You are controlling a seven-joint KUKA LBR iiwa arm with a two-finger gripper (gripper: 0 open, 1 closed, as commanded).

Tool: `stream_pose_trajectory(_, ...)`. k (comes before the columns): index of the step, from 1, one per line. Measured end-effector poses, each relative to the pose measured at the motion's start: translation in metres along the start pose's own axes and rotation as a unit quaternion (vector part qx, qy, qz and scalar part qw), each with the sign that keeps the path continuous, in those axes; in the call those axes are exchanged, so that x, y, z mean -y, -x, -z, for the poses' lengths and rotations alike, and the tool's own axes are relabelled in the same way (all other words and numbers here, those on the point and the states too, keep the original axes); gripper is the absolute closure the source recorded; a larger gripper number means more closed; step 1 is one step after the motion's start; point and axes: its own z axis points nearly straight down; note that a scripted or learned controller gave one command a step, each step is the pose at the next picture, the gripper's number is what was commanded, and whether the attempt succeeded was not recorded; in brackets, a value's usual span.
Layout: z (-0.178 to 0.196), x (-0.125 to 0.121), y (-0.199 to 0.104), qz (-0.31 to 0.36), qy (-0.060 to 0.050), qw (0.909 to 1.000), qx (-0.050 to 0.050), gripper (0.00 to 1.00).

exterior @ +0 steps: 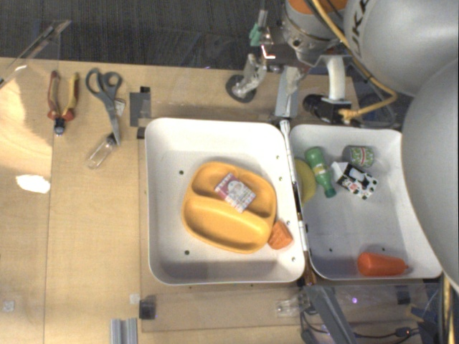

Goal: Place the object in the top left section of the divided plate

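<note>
A yellow divided plate (228, 208) lies tilted in the left bin (165, 192). A small pink and white packet (235, 192) rests on the plate's upper part, towards its right side; I cannot tell which section it is in. An orange piece (281, 235) touches the plate's lower right edge. My gripper (269, 84) hangs above the far rim, over the wall between the two bins. It is open, with nothing between its fingers.
The right bin (344, 228) holds a green bottle (320, 169), a yellow-green item (305, 181), a small can (358, 155), a black and white item (356, 180) and an orange item (381, 264). Pliers (61, 100), scissors (107, 99) and a black block (140, 106) lie on the bench at left.
</note>
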Motion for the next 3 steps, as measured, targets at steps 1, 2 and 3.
stream_pose_trajectory(1,0.01,0.0,-0.003,0.005,0.001,1.0,0.001,1.0)
stream_pose_trajectory(2,0.057,-0.006,-0.065,-0.004,0.0,1.0,0.0,1.0)
stream_pose_trajectory(3,0.035,-0.001,-0.03,0.066,0.0,0.9978,0.0,1.0)
